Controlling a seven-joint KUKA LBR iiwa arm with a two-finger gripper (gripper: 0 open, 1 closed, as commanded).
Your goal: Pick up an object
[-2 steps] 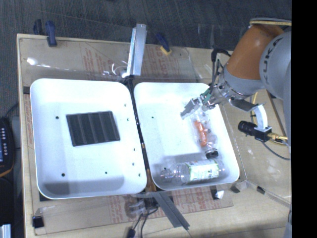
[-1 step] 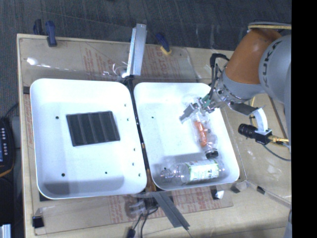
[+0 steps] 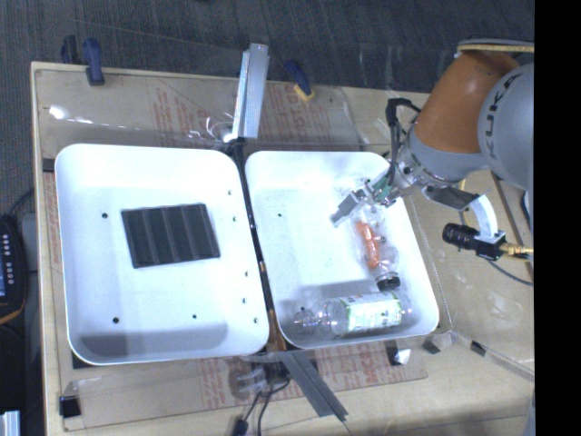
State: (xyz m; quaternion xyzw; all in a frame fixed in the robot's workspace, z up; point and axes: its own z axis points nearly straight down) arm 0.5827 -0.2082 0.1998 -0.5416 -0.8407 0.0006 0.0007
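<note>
Jaws (image 3: 363,203) blurred above half-hidden orange bottle (image 3: 370,243)

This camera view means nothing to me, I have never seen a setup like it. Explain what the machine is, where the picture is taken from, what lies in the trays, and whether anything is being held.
The picture comes from one fixed camera above the bench, looking down at a slant. The grey and orange shape at the right is a robot arm. Its gripper, a two-finger claw, reaches into the right bin. Two shallow white bins sit side by side. The left bin holds a dark ribbed rectangular pad. In the right bin, a clear plastic bottle with a label lies on its side along the near wall. A smaller clear bottle with orange contents and a dark cap lies just below the gripper. The picture is too blurred there to tell whether the gripper holds anything.
</note>
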